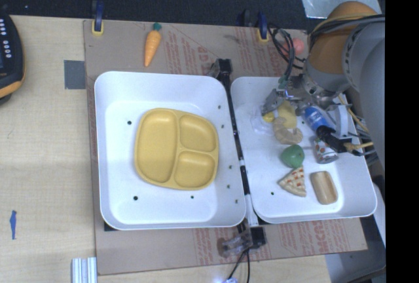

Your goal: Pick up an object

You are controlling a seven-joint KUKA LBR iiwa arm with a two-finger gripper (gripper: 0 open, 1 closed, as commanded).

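My gripper (pixel 279 103) hangs over the back part of the right bin (pixel 262 200), and its fingers stand open with nothing between them. Just below it lie a small yellow piece (pixel 268 116) and a beige lump (pixel 287 126). A blue bottle (pixel 315 118) lies to the gripper's right, partly under the arm. Further forward in that bin sit a green ball (pixel 292 156), a pizza slice (pixel 294 182) and a tan bread roll (pixel 323 187). A small silvery and red thing (pixel 326 152) rests by the bin's right side.
The left bin (pixel 114 203) holds a yellow divided plate (pixel 176 147). A toy carrot (pixel 152 46) lies on the board behind the left bin. Cables and the grey arm with its orange band (pixel 340 33) crowd the back right corner. Clamps sit along the divider between the bins.
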